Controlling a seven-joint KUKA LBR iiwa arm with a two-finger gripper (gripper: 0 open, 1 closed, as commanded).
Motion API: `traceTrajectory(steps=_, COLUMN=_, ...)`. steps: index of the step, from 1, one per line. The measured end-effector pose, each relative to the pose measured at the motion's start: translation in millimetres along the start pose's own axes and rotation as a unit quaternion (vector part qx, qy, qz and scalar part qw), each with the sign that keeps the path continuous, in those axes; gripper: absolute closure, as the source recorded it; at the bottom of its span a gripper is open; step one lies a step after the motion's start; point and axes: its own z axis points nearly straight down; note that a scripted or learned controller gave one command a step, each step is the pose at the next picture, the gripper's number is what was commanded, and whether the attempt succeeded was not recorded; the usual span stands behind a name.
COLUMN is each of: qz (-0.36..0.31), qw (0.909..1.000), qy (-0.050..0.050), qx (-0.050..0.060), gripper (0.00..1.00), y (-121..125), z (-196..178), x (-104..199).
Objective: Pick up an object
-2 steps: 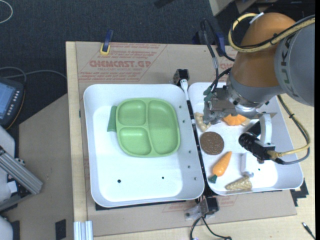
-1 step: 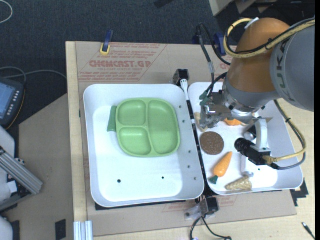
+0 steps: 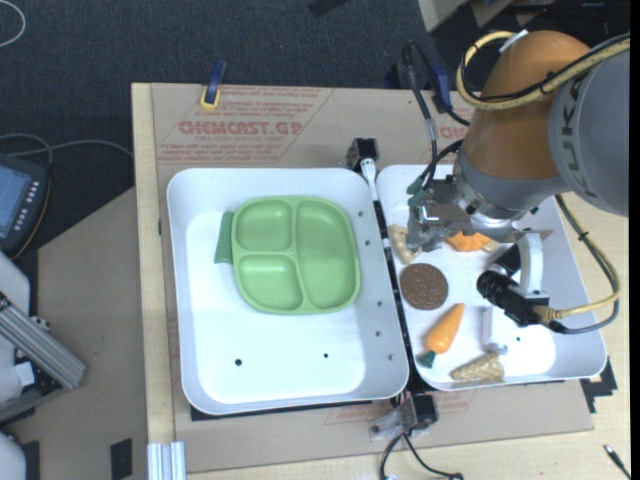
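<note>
Over the right bin (image 3: 570, 353) the gripper (image 3: 432, 230) hangs low at its upper left; whether it grips anything cannot be told. Just beside it lie an orange piece (image 3: 467, 241) and a brown disc (image 3: 424, 285), with a carrot (image 3: 445, 328) below. A green divided plate (image 3: 296, 254) sits in the left bin (image 3: 270, 373).
</note>
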Motion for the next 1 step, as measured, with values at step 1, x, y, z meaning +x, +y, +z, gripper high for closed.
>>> traceTrajectory(steps=1, qz=0.000, qw=1.0000, qy=0.000, qx=0.003, gripper=1.00, y=-1.5, z=20.1, x=2.6)
